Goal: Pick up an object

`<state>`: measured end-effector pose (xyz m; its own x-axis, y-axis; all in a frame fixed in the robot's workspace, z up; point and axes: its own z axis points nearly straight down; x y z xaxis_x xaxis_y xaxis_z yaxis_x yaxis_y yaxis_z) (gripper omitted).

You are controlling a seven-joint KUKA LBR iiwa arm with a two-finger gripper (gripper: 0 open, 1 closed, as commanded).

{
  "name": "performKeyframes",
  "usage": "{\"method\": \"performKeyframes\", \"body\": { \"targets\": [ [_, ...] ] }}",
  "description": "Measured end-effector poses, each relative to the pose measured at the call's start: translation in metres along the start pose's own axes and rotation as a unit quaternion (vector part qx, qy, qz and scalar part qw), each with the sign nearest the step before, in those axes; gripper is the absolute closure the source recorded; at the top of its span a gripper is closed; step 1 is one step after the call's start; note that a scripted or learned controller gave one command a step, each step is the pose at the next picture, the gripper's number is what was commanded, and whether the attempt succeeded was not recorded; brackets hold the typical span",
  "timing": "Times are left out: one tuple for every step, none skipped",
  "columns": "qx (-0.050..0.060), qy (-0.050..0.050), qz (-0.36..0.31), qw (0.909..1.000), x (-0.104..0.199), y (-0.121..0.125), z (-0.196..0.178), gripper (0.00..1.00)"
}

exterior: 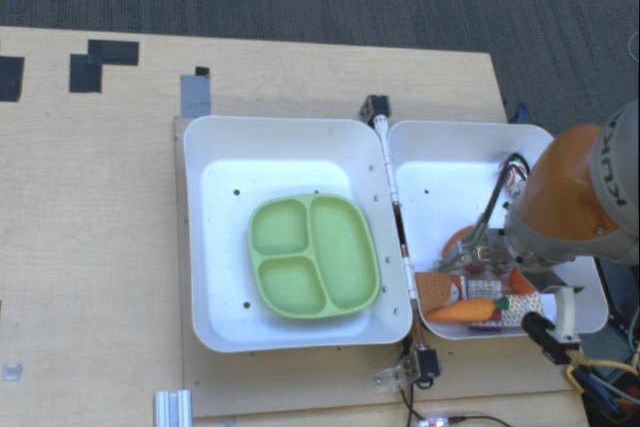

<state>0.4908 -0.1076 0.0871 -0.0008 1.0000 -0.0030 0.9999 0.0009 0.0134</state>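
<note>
The right bin [440,175] holds a cluster of objects near its front edge: an orange carrot-shaped piece [462,311], a tan waffle-like square [432,289], a round red-orange piece [462,242] and a small boxed item [478,290]. My gripper [492,260] hangs low over this cluster, under the orange wrist band [566,190]. The wrist hides most of the gripper, and I see nothing clearly held in it.
The left bin [220,215] holds a green three-compartment plate [314,256]. A divider rail [394,205] runs between the two bins. Bare wooden bench [90,245] stretches to the left, with dark markers at its far left.
</note>
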Motion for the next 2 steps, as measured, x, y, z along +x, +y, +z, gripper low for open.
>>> {"method": "performKeyframes", "body": {
  "targets": [
    [-0.001,0.000,-0.001,1.0000,0.0003,0.0018,-0.0101,1.00],
    [-0.001,0.000,-0.001,1.0000,0.0003,0.0017,-0.0100,0.00]
  ]
}}
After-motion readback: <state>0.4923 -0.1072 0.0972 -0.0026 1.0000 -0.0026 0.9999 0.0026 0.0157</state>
